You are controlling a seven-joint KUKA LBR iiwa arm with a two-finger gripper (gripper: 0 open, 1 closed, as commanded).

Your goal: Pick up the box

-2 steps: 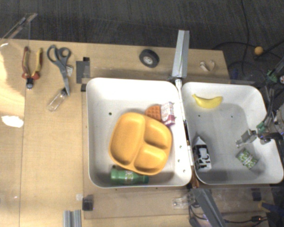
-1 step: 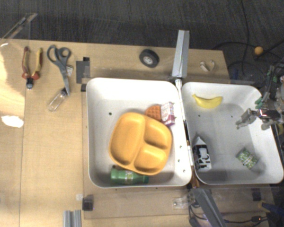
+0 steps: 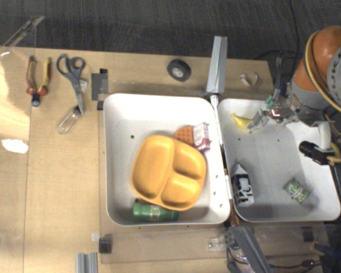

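Nothing lifted yet: the box [image 3: 242, 187] lies at the right bin's [image 3: 329, 212] seven o'clock; claw [image 3: 260, 120] state unclear.

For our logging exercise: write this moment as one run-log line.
gripper: above right bin, by banana | black-white box: bin's near-left corner, not held

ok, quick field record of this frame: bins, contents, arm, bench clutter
left bin: yellow divided tray, green bottle, waffle, purple packet
right bin: black-and-white carton at the left wall, small green box lower right, yellow item upper left
arm: over the right bin's upper right
gripper: near the yellow item, nothing visibly held
bench: pliers, scissors, tape roll
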